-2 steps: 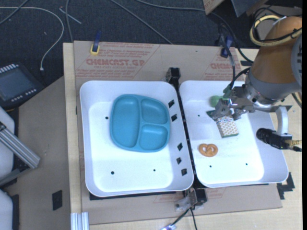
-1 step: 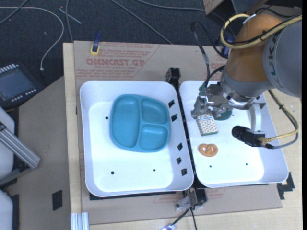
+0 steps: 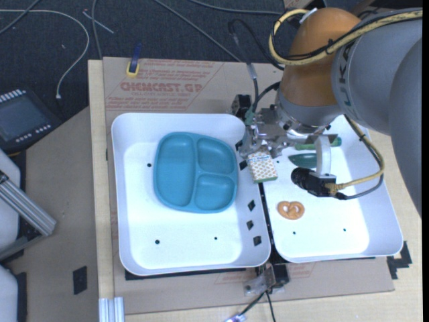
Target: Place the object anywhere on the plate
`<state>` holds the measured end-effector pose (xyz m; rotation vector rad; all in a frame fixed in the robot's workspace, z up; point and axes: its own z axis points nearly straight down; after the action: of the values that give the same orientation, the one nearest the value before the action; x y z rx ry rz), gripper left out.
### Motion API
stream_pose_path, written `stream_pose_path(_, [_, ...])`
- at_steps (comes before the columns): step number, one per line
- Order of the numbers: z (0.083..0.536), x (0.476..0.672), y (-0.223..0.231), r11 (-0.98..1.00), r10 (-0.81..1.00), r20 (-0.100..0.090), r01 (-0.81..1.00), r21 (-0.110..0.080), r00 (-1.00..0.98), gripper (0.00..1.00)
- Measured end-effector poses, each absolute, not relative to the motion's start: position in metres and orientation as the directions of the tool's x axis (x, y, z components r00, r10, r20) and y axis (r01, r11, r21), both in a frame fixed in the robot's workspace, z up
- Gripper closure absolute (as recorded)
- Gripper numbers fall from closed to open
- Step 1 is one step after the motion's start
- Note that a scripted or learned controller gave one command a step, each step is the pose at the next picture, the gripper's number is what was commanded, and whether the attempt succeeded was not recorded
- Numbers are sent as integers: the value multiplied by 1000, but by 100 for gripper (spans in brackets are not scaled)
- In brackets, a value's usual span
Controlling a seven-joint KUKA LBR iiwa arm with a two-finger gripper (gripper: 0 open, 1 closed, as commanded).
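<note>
One small pale checkered block (image 3: 263,169) hangs under my gripper (image 3: 258,154), over the seam between the bins. I cannot tell whether it is held. The blue plastic divided plate (image 3: 196,172) lies at nine o'clock.

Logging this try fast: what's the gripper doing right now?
Gripper: shut on the checkered object, above the seam between the bins.
</note>
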<state>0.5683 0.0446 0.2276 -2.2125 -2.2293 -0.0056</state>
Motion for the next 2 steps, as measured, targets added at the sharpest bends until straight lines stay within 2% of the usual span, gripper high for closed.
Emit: stream_pose_path(2, [226,596,149,4,1000,2,1000,1,-4,100])
